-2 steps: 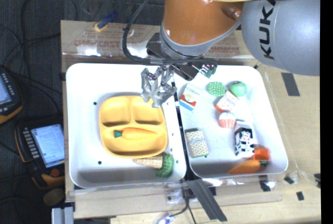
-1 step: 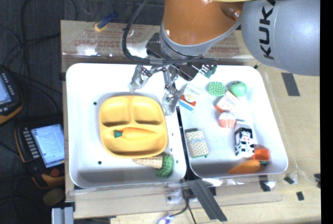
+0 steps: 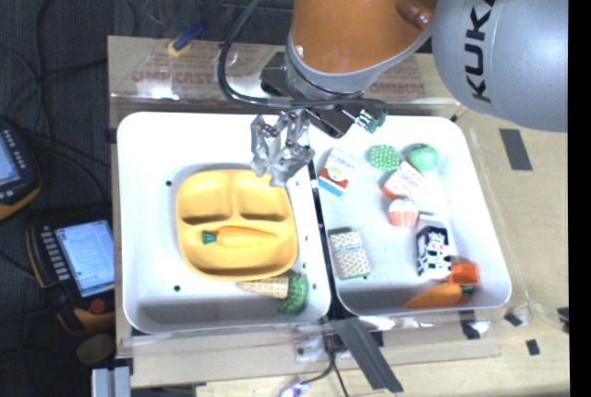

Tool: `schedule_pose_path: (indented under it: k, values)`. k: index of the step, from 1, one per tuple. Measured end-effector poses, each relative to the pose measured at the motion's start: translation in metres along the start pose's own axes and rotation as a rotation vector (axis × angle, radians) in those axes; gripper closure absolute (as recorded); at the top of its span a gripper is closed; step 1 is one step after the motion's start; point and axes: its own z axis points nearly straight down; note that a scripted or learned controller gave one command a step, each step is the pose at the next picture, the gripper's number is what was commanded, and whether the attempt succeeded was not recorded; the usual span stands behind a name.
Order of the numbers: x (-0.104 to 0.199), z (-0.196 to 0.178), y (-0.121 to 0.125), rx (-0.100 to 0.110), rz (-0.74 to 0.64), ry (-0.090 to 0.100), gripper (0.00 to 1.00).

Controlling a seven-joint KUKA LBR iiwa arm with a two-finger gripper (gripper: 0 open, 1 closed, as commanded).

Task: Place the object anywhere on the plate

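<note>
Broccoli (image 3: 295, 293) and a cone-like piece sit at the left bin's front edge, just below the yellow plate (image 3: 196, 198). On that plate's front compartment lies a toy carrot (image 3: 242, 235), well apart from the gripper (image 3: 280, 150), which hangs over the plate's far right corner. Whether its fingers are spread or pressed together, I cannot tell.

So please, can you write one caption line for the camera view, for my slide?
Gripper above the back rim of a yellow plate that holds a toy carrot, toy foods in the right bin.

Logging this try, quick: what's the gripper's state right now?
Gripper: cannot be told; it hangs over the yellow plate's far right corner.
</note>
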Motion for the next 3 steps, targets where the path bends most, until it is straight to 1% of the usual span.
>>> schedule_pose_path:
  k: [1, 2, 3]
  values:
    - [0.025, 0.011, 0.004, -0.002, -0.404, 0.006, 1.00]
    - [0.011, 0.140, -0.024, -0.005, -0.522, 0.006, 1.00]
    - [0.009, 0.191, 0.003, -0.005, -0.697, 0.007, 1.00]
